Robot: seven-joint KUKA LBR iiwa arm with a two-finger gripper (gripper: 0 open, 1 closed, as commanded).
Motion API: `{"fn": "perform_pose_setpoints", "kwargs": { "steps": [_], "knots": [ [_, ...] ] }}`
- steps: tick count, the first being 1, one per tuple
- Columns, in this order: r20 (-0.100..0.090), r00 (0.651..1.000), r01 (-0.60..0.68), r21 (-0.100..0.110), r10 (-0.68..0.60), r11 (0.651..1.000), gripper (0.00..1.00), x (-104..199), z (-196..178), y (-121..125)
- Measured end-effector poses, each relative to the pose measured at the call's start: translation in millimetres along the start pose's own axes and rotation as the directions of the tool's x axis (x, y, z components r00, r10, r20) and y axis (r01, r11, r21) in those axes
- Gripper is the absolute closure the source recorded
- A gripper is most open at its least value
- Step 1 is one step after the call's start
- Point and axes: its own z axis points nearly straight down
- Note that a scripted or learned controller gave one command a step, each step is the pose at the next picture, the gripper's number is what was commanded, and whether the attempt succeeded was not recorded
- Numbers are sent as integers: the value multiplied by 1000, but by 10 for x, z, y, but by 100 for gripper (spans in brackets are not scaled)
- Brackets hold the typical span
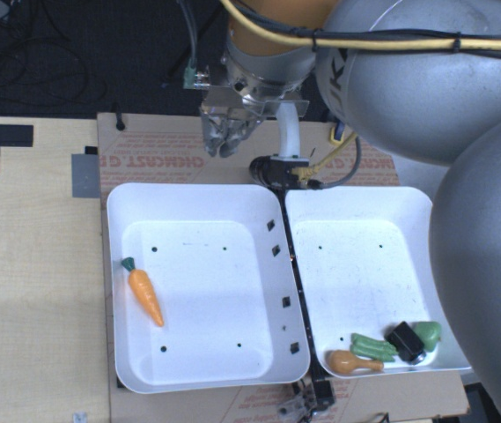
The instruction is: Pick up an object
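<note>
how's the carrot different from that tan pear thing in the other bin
The carrot is bright orange with a green top; the pear is duller tan. The carrot lies alone by the left wall of the left bin; the pear sits in the right bin, in its near corner, crowded beside green items and a black block. The carrot tapers to a point; the pear has a round bulb. Both lie flat.

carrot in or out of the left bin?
In. The carrot lies flat on the floor of the left bin, near its left wall, green end toward the back.
</note>
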Motion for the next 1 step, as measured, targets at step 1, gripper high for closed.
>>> {"fn": "perform_pose_setpoints", "kwargs": {
  "steps": [1],
  "knots": [
    [-4,1000,-2,-16,2,1000,100,277,-1834,-8]
  ]
}}
